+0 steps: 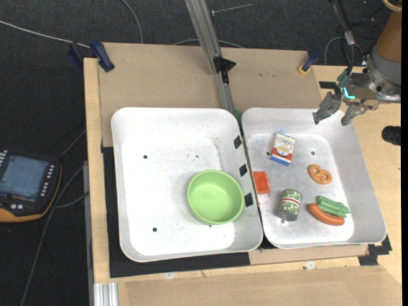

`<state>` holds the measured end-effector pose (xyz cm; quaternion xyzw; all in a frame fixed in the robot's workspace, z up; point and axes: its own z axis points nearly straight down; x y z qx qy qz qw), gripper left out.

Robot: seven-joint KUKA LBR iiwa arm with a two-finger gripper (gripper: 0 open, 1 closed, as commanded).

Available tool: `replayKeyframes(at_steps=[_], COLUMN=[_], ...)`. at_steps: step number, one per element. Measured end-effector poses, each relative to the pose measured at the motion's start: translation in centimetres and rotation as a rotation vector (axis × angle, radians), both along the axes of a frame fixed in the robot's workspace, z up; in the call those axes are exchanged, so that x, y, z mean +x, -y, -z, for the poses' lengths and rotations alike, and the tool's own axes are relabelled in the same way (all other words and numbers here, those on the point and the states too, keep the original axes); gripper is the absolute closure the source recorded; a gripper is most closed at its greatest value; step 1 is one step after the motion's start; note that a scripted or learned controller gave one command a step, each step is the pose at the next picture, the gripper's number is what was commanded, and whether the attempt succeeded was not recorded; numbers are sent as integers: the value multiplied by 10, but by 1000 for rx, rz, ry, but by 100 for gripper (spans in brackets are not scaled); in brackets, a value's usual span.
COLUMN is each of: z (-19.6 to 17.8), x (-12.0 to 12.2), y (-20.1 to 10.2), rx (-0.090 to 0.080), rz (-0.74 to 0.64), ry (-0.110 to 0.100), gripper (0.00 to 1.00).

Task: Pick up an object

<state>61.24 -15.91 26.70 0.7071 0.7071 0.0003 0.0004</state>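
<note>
My gripper (pixel 336 112) hangs over the far right corner of the right bin (pixel 366 171), its two fingers spread open with nothing between them. Below it in that bin lie a small white and blue carton (pixel 282 148), an orange pretzel (pixel 319 174), an orange-red block (pixel 261 182) by the left wall, a green and grey can (pixel 289 204), and a carrot with a green pepper piece (pixel 329 210). A green bowl (pixel 215 196) sits in the left bin (pixel 153 171) near its right side.
A metal pole (pixel 207 34) rises at a slant from between the bins at the back. Blue clamps (pixel 101 55) hold the bench's far corners. A handheld pendant (pixel 25 183) lies off the bench at the left.
</note>
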Motion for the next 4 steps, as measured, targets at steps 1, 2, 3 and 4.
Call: replayKeyframes(at_steps=[1, 2, 3, 4], z=[0, 60, 112, 164], x=[0, 4, 13, 12], y=[0, -6, -7, -8], rx=[0, 1, 1, 1], rz=[0, 0, 0, 0], ry=[0, -5, -5, -5], gripper=[0, 0, 0, 0])
